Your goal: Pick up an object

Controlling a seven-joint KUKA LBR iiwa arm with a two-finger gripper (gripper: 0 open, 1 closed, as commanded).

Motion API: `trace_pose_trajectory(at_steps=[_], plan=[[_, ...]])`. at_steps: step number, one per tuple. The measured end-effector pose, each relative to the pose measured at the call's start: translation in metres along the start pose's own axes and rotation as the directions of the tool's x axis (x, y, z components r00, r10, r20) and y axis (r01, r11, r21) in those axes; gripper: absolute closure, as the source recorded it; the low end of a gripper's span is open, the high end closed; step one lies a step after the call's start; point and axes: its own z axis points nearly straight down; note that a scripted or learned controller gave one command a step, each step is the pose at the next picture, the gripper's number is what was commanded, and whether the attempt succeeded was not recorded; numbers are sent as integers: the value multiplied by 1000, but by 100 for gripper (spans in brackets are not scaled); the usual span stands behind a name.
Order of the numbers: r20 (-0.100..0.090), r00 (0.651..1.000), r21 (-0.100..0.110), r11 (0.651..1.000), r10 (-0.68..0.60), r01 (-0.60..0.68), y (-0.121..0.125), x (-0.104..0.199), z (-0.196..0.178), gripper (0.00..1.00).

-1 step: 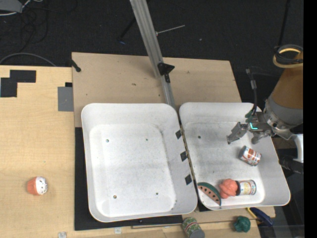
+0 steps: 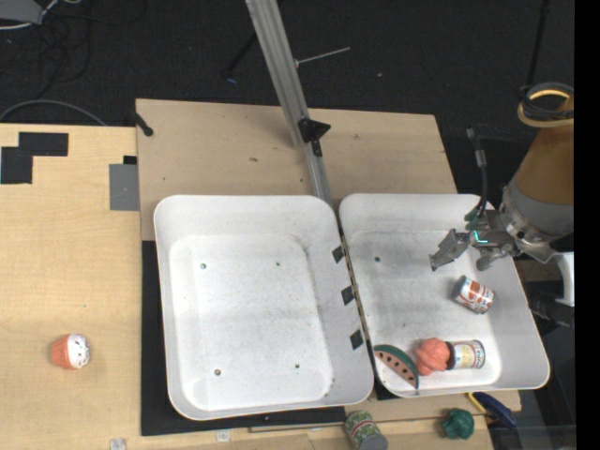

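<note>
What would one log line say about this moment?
arm: over right bin | gripper: above small can, nothing held | task: not yet done

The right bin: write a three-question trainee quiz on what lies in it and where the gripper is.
1. True or false: the gripper hangs above the right bin.
2. Which lies nearest the gripper? A) small can B) watermelon slice C) yellow-labelled jar
3. Fill in: the orange-pink lump touches the ____.

Key: 1 true; 2 A; 3 yellow-labelled jar.
</note>
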Motion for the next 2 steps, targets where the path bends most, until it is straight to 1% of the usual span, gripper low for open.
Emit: trace_pose_trajectory(at_steps=[1,2], plan=[[-2,1000,6,1000,-1,1,2,7,62,0],[2,1000,-3,1000,0,0,3,8,105,0]])
